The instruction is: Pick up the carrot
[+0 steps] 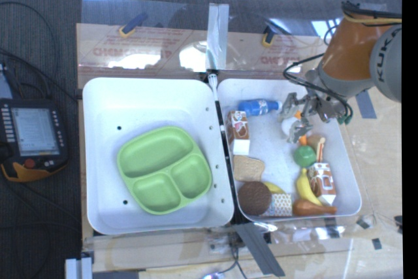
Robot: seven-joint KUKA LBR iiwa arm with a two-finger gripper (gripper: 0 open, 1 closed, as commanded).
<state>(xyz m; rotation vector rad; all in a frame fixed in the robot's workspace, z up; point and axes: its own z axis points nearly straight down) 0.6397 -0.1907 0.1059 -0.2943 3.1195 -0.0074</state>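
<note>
**End effector hangs over the right bin, carrot not yet lifted**

Camera view: Two shallow white plastic bins sit side by side on the tabletop (385,160), which keeps the loose food items corralled and within the arm's reach from the right. The left bin (104,108) holds one green three-compartment plastic tray (164,168), lying flat near the middle. The right bin (349,170) holds everything else, crowded toward its near and right side.

The grey arm with the orange band (353,49) reaches in over the far right corner of the right bin, and the metal two-finger end effector (302,117) hangs above the bin's upper middle. Something small and orange shows at its tips, but the view is too blurred to tell whether the fingers are spread or closed, or whether anything sits between them.

The task's thing appears to be the thin orange carrot (320,149), lying just right of the round green ball-shaped fruit (304,156) and just below the end effector, resting in the bin.

Counted in the right bin: one blue plastic bottle (259,106), one small red-and-white carton (239,125), one second carton (322,181), one yellow banana (303,187), one brown round cookie-like disc (254,197), one tan bread slice (248,168), one green fruit, one carrot.
</note>
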